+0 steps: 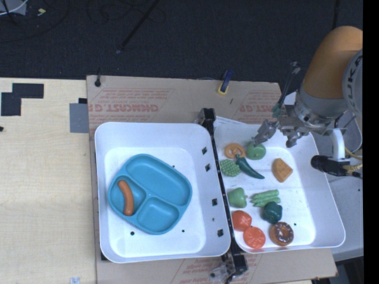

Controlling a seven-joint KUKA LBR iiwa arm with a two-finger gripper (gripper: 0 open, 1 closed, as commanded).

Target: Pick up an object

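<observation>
My gripper (276,139) hangs over the back of the right bin (323,206), its two fingers spread open with nothing between them. Just below its left finger lie a round green fruit (256,152) and an orange ring (234,151). An orange bread chunk (282,170) lies a little in front of the gripper. Nearer the front are a dark green chilli (250,168), a ridged green piece (230,168), a green pepper (237,197), green beans (265,196), a dark green item (272,212), two red pieces (241,220) (254,237) and a chocolate doughnut (281,234).
The left bin (106,141) holds a blue divided plate (160,188) with an orange sausage (125,197) in its left compartment. A ridge with black clips (208,152) separates the bins. The right bin's right side is bare white floor.
</observation>
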